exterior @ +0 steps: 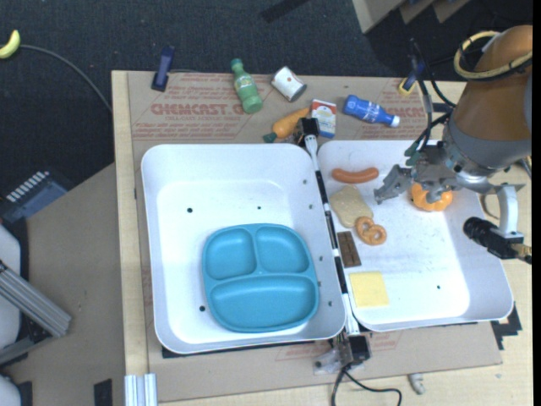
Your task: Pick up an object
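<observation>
Food toys are lying scattered across the right bin (473, 299), and I am hanging my claw (414, 184) low over its far end, with the dark fingers spread apart and nothing between them. An orange fruit (431, 198) is sitting just beside the claw, partly under my wrist, so I judge it the likeliest pick. A sausage (355, 174), a pale bread slice (348, 203), a pretzel (370, 231) and a yellow cheese square (368, 289) are lying toward the bin's left wall, within reach. The left bin (169, 184) is holding only a blue divided plate (259, 276). Bottles and cartons are resting on the surface (203, 108) beyond, out of play.
</observation>
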`<state>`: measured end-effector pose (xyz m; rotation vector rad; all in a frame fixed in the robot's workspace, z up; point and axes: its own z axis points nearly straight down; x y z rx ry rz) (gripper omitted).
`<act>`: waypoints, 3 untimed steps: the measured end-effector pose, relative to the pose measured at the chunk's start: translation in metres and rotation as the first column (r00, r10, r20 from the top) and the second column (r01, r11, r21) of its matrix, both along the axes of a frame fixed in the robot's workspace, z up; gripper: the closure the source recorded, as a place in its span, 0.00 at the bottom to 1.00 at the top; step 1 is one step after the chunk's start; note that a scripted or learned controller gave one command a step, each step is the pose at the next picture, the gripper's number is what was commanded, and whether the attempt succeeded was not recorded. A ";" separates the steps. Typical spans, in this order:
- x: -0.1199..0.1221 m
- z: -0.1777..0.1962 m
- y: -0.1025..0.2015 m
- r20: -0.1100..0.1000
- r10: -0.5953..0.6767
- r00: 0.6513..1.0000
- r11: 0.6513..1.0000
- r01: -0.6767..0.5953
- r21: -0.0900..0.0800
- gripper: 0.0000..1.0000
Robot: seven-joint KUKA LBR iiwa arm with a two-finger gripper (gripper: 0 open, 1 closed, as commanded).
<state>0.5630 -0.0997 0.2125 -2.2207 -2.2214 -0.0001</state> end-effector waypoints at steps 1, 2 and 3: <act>0.030 -0.126 -0.020 0.004 -0.001 1.000 1.000 0.001 -0.002 0.00; -0.055 -0.126 0.000 0.002 0.000 1.000 1.000 0.000 0.001 0.00; -0.075 -0.126 -0.006 0.007 -0.001 1.000 1.000 0.001 -0.001 0.00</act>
